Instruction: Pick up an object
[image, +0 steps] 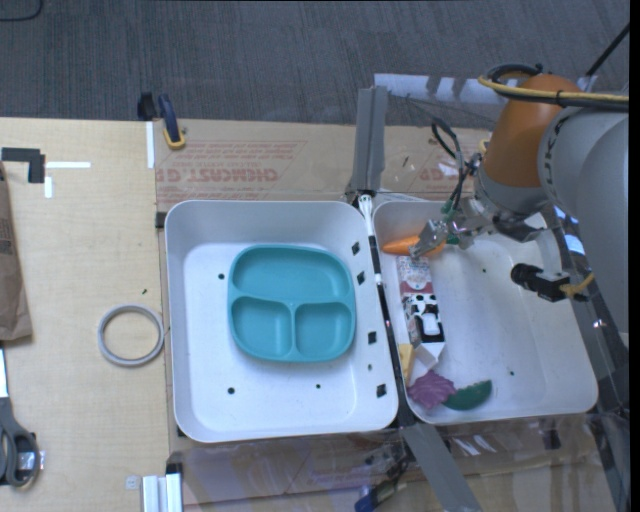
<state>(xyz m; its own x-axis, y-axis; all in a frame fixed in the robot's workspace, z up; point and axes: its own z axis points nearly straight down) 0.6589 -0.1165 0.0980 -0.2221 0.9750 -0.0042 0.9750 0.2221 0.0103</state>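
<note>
My gripper (433, 241) is low in the far left corner of the right bin (520, 340). An orange carrot-shaped object (399, 244) lies just to its left, against the bin wall, touching or nearly touching the gripper tip. A flat packet with red, white and black print (421, 306) lies below the gripper along the left wall. Near the front left corner sit a purple object (430, 388), a green object (469, 395) and a small yellow piece (407, 356).
The left bin (200, 390) holds a teal divided plate (293, 303). A grey ring (131, 333) lies on the bench at the left. The grey upright divider post (368, 140) stands behind the bins' shared edge.
</note>
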